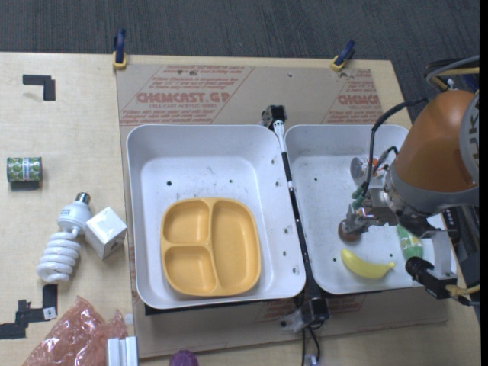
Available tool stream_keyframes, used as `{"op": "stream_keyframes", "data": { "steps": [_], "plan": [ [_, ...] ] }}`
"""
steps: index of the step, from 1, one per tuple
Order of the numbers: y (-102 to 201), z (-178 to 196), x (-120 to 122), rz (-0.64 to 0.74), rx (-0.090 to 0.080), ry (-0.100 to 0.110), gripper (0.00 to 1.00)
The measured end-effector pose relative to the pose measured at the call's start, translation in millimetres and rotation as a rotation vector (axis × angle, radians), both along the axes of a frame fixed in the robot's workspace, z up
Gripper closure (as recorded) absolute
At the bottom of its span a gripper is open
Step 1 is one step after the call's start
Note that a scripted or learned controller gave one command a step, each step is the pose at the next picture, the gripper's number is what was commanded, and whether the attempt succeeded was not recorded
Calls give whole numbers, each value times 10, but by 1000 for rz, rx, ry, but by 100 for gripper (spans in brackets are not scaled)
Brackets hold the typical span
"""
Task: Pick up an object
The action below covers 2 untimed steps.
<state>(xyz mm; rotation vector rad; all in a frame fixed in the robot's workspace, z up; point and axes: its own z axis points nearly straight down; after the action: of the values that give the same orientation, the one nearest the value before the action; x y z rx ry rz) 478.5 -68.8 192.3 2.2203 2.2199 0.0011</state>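
i see a tan tabletop [69, 128] on dark carpet [229, 6]. yellow tray [210, 245] in left bin [145, 151]; tool [353, 229] above banana [367, 264], can't tell its grip.

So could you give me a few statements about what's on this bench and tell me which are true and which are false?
1. A yellow divided tray lies in the left bin. True.
2. The banana lies in the left bin. False: it lies in the right bin, near its front edge.
3. The gripper is over the right bin. True.
4. A spiral light bulb lies inside a bin. False: it lies on the bench, left of both bins.
5. The gripper holds the banana. False: the banana lies apart from it.
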Motion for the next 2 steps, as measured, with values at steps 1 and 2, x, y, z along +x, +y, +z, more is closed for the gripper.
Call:
{"op": "stream_keyframes", "data": {
  "steps": [1, 2],
  "plan": [
    [-1, 0, 0, 0, 0, 0, 0],
    [-369, -1001, -10, -2, 1, 2, 0]
  ]
}}
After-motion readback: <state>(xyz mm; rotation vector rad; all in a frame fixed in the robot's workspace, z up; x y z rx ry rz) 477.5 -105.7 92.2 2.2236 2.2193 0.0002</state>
